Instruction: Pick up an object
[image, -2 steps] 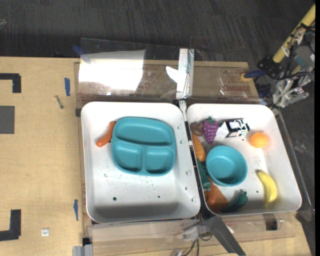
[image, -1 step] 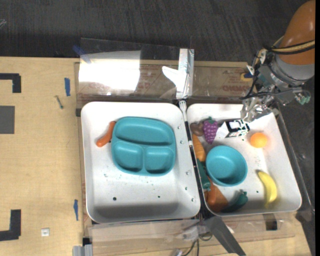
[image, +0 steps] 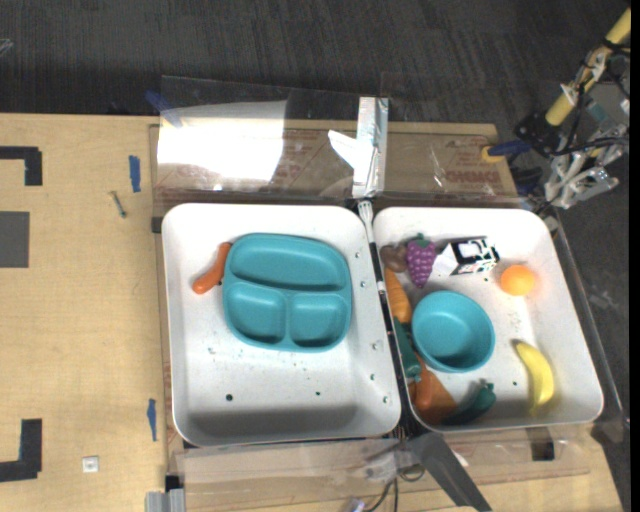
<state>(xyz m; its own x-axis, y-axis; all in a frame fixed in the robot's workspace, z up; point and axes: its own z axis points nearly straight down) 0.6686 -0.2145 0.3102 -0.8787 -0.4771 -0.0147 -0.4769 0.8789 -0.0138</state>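
Landmark: the blue bowl (image: 453, 331) is sitting in the right bin (image: 575, 330), and every place below is being given from it.
Orange: a round orange (image: 518, 280) is lying up and to the right of the bowl, apart from it.
Banana: a yellow banana (image: 536, 372) is resting to the bowl's lower right, near the bin's right wall.
Grapes: a purple bunch of grapes (image: 421, 260) is lying just above the bowl's upper left rim.
Card: a small black and white card (image: 472, 254) is sitting above the bowl, beside the grapes.
Carrot: an orange carrot (image: 398, 296) is lying just left of the bowl, along the bin's left wall.
Tray: a blue divided tray (image: 287, 291) is sitting well left of the bowl, in the left bin (image: 270, 400).
Jaws: the arm is not reaching over the bins, so I cannot tell how the jaws are standing.
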